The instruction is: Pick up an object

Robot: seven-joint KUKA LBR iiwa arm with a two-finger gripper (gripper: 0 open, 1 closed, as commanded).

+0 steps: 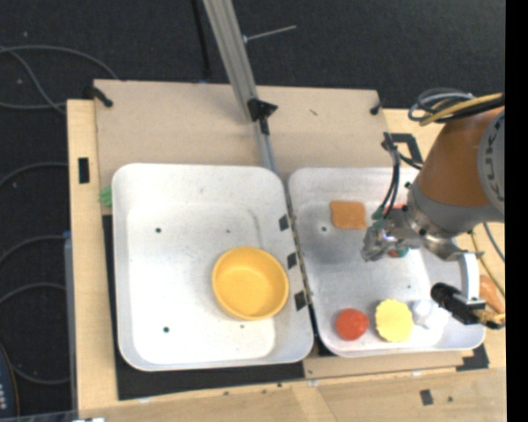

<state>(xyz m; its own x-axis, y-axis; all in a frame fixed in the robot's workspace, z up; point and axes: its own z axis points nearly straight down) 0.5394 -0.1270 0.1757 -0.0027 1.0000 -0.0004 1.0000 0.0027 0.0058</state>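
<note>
Sponge (347, 214), orange, flat in right bin (352, 183), far end. Claw (376, 244) hovers just beside sponge's near-right corner, nothing visibly between; grip state unclear. Sponge likely light, soft, squashy; pinch across short edges.

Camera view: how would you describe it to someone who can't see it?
A grey-and-orange robot arm's gripper hovers over the right bin, beside an orange block, with a red ball and yellow object nearer. The left bin holds a yellow bowl.

The arm (458, 170) runs off the right edge and covers the right bin's (334, 187) far-right corner (its rim hidden there).
</note>
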